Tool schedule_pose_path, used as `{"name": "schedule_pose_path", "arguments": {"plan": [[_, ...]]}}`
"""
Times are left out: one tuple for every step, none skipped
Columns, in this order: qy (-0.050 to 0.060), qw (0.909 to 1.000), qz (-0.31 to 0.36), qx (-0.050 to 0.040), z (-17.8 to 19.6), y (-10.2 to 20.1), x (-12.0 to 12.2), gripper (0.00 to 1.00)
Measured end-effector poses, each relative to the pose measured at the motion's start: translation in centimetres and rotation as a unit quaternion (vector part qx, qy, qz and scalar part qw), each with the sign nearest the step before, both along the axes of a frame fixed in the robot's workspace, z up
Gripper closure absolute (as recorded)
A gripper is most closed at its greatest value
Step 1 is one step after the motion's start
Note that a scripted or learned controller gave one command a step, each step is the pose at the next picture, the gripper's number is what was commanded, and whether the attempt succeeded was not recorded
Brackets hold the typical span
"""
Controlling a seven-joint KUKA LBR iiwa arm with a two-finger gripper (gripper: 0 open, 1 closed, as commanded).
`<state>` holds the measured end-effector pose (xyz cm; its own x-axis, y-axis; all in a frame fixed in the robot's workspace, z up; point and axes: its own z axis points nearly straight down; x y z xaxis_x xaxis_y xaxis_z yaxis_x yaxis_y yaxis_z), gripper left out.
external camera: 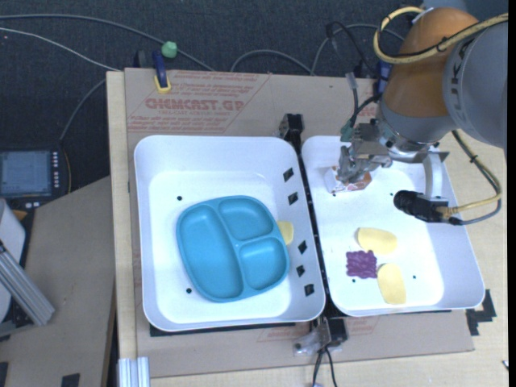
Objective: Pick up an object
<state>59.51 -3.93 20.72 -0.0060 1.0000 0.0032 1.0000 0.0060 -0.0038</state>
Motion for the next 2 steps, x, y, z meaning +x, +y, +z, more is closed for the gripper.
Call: {"name": "schedule_pose_path", "arguments": {"plan": [[-0.001, 1.0, 0.0, 0.0003, 1.2, 4.6, -1.3, 1.0], [-0.002, 1.0, 0.001, -0.0002, 2.3, 10.7, -2.1, 1.0]]}}
